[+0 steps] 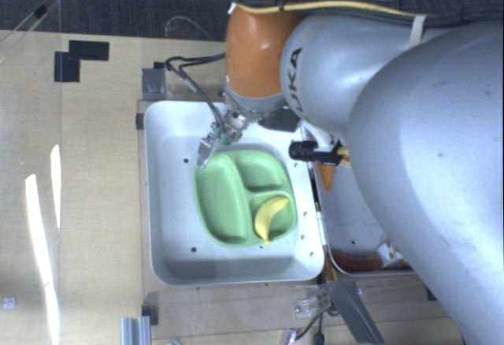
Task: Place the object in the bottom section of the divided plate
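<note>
A green divided plate (224, 205) lies in the left white bin (169, 202). A yellow banana-like object (268, 218) rests in the plate's lower right section, its tip reaching over the rim. My gripper (209, 148) hangs just above the plate's upper left edge, apart from the yellow object. Nothing shows between its fingertips.
The arm's large grey body covers most of the right bin (354, 253). An orange object (326, 175) sits at the right bin's left wall, and a brownish item (364, 262) lies near its front edge. Black markers (79, 58) are on the bench at the left.
</note>
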